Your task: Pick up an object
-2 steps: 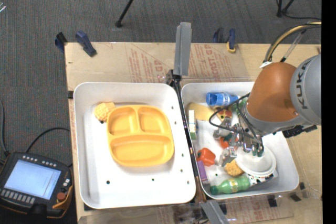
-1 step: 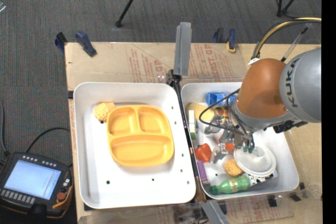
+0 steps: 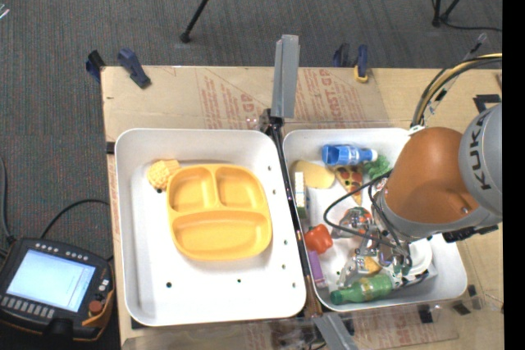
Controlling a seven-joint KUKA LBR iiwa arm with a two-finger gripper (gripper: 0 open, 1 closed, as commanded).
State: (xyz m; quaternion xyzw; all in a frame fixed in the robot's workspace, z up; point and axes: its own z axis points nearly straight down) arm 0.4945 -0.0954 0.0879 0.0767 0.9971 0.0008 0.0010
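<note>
Bench with two shallow white bins side by side, seen from above at a slant. The left bin [image 3: 139, 258] carries a yellow compartment tray [image 3: 220, 211] lying flat at its middle, with a small yellow corn-like toy [image 3: 162, 172] touching the tray's upper-left corner.

The right bin [image 3: 454, 275] holds the clutter from which one object is to be picked. The grey arm with its orange band [image 3: 431, 175] reaches in from the right and hangs over the bin's lower middle. The gripper [image 3: 369, 246] sits beneath the wrist amid a tangle of cables; whether it is spread or closed cannot be told from here, and nothing can be made out in its grasp.

Nearest candidate: a green bottle [image 3: 363, 289] lying on its side just below the gripper, along the bin's near wall. Its long axis runs roughly left to right, so a grasp across its width would seem to call for closing along the near-far line. A red object [image 3: 318, 238] lies just to the gripper's left. A blue bottle [image 3: 348, 154] lies well apart toward the far wall, long axis also left to right, with a pale yellow rounded object [image 3: 314, 174] below and left of it. Small multicoloured items crowd the area under the wrist and cannot be named.

Judged from this layout, the pick is not yet made.
</note>
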